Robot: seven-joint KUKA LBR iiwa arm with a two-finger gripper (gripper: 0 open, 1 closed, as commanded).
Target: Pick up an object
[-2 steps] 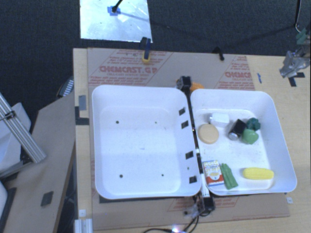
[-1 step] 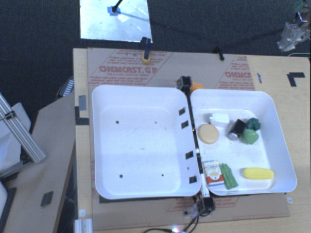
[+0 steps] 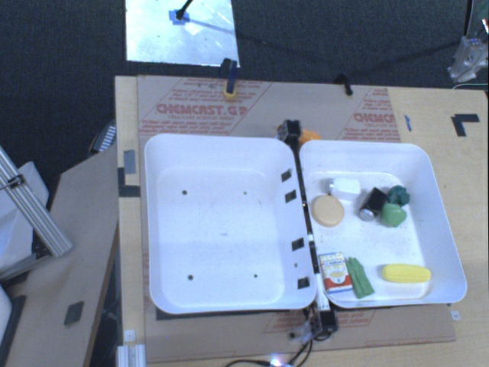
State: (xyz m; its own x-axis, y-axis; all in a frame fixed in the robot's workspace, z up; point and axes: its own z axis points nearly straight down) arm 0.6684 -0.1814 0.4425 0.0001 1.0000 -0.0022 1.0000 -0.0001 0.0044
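Judging by how things lie, the pick has not begun: every candidate object sits loose in the right bin (image 3: 439, 205), and nothing is lifted. Taking that bin as a clock face, a white block (image 3: 345, 187) lies near eleven, a tan round disc (image 3: 328, 210) at nine, a dark cylinder (image 3: 372, 203) just above centre, touching a green lump (image 3: 394, 214) toward two. A small printed box (image 3: 334, 272) and a green stick (image 3: 359, 277) sit side by side near seven, and a yellow corn-like piece (image 3: 405, 273) at five. The left bin (image 3: 221, 228) neighbours it at nine. The gripper's grasp cannot be judged here; all of the reach, closing and lift remains.
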